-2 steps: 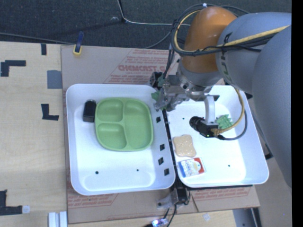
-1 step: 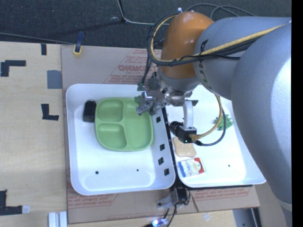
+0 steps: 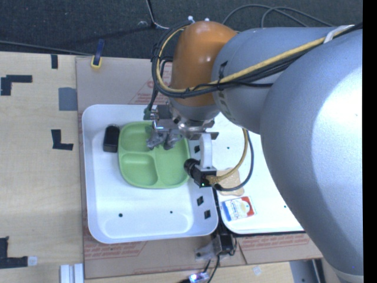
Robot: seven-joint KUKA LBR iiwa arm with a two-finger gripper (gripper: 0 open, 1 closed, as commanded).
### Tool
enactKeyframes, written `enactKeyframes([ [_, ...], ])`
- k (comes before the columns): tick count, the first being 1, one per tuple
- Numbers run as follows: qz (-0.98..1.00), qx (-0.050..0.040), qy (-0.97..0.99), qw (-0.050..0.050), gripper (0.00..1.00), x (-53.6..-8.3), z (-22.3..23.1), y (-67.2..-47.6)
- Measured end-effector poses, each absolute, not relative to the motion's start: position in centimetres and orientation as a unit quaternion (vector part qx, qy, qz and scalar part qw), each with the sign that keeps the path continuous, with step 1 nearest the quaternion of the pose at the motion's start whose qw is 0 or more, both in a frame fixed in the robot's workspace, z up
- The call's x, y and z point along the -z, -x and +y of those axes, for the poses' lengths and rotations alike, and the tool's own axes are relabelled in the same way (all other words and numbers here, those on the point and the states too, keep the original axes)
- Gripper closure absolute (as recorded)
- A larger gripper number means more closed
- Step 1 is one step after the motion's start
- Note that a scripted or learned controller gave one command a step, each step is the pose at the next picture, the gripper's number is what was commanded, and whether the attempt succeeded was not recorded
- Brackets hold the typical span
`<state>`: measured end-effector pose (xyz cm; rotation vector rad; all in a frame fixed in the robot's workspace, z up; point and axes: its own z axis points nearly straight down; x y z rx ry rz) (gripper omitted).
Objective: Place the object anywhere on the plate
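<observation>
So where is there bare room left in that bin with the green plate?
The widest bare patch is the bin floor between the plate and the near rim. A narrow strip runs along the left wall below the black object. The far right is crowded: the gripper hangs over the plate there.

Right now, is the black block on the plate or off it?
Off. The black block lies on the white bin floor, against the green plate's left edge. The gripper is above the plate's upper section.

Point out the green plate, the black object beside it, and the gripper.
green plate (image 3: pixel 147 173), camera view, lower left compartment.
black object (image 3: pixel 111 138), camera view, its top face.
gripper (image 3: pixel 162 139), camera view, between its fingertips.
</observation>
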<state>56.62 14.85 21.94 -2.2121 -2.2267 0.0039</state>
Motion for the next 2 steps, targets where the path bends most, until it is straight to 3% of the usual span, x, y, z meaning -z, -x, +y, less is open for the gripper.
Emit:
enactKeyframes([
  [1, -0.709, -0.0012, 0.705, 0.001, 1.0, -21.71, 19.95, -54.88],
  [2, -0.708, -0.0014, 0.706, 0.001, 0.0, -21.72, 19.72, -54.96],
])
